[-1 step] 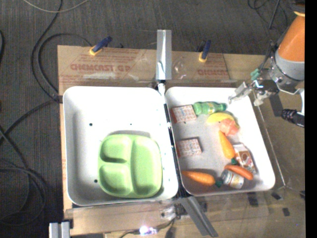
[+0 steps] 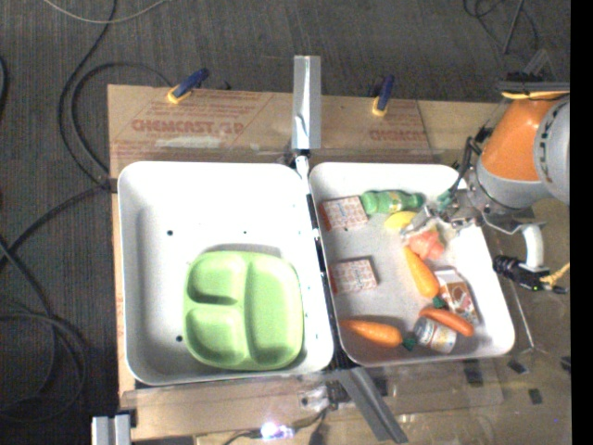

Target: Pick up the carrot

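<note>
We see two white bins side by side on a brown board. The left bin (image 2: pixel 139 202) holds a green tray (image 2: pixel 246 309) with sections in it, sitting near the bin's front edge.

The right bin (image 2: pixel 389 170) is full of play food. There are three orange carrots in it. One carrot (image 2: pixel 372 332) lies flat near the front edge of the bin, with its green end pointing to the right. Just beside that end stands a small can (image 2: pixel 435 335). A second carrot (image 2: pixel 421 272) lies in the middle of the bin, slanted. A third, thinner carrot (image 2: pixel 448 320) lies by the can near the front right corner, next to a small packet (image 2: pixel 457 295) with a picture on it.

Two little square boxes (image 2: pixel 345 213) sit toward the left wall of this bin, one behind the other. A green bottle (image 2: pixel 393 200) lies near the back edge, and a yellow thing (image 2: pixel 400 220) lies just in front of it.

The arm (image 2: pixel 523 151) comes in from the right. Its gripper (image 2: pixel 443 219) is low in the bin near the back right corner, over a pink and red thing (image 2: pixel 426 244). We cannot tell if its hand part is apart or closed, and we see no carrot in it.
</note>
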You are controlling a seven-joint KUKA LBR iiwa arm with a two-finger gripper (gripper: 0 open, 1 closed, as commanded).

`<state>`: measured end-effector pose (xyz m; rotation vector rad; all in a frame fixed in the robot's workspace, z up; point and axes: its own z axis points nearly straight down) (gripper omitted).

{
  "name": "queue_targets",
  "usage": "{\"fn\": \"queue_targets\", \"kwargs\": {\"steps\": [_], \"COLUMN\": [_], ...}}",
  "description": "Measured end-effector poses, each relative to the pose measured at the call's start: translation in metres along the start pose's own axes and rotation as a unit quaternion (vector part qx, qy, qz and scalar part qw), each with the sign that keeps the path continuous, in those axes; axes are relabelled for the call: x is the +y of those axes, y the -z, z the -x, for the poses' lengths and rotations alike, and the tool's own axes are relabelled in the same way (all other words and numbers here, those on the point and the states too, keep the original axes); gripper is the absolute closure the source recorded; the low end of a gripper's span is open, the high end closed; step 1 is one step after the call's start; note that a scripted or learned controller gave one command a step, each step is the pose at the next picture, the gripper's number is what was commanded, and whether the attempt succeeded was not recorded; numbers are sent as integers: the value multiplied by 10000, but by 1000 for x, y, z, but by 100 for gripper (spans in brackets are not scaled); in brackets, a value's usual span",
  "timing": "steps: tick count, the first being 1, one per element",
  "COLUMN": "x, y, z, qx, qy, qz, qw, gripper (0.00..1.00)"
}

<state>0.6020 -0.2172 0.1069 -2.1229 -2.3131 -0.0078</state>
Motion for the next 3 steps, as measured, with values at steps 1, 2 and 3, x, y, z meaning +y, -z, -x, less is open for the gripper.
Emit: {"fn": "queue_targets", "kwargs": {"steps": [1,2,3], "x": [-40,-40,-27], "y": [-14,-6,56], "z": [-11,-10,-24], "qx": [-28,-32,-22], "qy": [-60,-66,-260], "qz": [81,75,-15], "qw": [9999,9999,9997], "gripper": [0,100,100]}}
